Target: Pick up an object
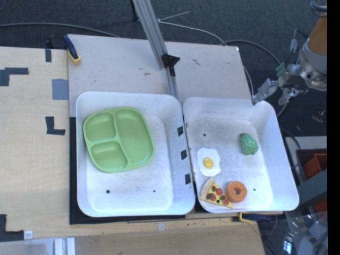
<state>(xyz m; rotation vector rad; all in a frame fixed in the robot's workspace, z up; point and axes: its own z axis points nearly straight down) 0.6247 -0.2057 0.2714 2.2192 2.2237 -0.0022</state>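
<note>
The right bin [265, 195] holds a green toy vegetable [248, 143], a fried egg [209, 162], a pizza slice [215, 194] and a brown donut [236, 191]. My gripper [270, 98] hangs over the bin's far right corner, up and to the right of the green vegetable and well apart from it. Its fingers stand open with nothing between them. The grey arm with its orange band [322, 36] comes in from the upper right.
A green divided plate [118, 138] lies in the left bin [133, 193]. A slanted metal pole [151, 23] rises behind the bins, ending near their shared wall. Cables run along the back, and a blue and yellow clamp [71, 49] sits at the back left.
</note>
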